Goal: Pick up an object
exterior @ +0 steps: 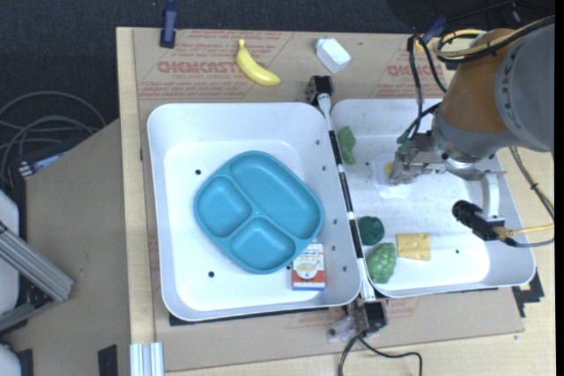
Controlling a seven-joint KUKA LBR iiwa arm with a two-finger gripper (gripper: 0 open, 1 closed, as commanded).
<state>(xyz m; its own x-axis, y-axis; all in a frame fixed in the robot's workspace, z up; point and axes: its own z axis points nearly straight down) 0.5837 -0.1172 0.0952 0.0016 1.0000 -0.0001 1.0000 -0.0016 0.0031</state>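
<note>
Gripper [401,173] sits low in the right bin [507,273], over the bare white floor near its upper middle; whether it is wide, narrow or holding anything cannot be told from this slant, since the wrist hides its tips. Nothing pickable shows directly beneath it. In the same bin, 1 small green piece [345,143] lies by the divider to the gripper's left; a dark green item [369,230], a lighter green lump [382,261] and a yellow block [413,246] cluster near the bin's lower left, well apart from the gripper. The left bin [172,189] bears a blue tray [256,211] with 3 compartments and a small carton [308,267] touching its lower edge. On the bench beyond the bins lie a banana [256,66] and a white block [333,54].

Judged from here, the main risk is a close on bare floor, because the gripper stands over no object; a shift towards the divider piece could jam against the bin wall.
</note>
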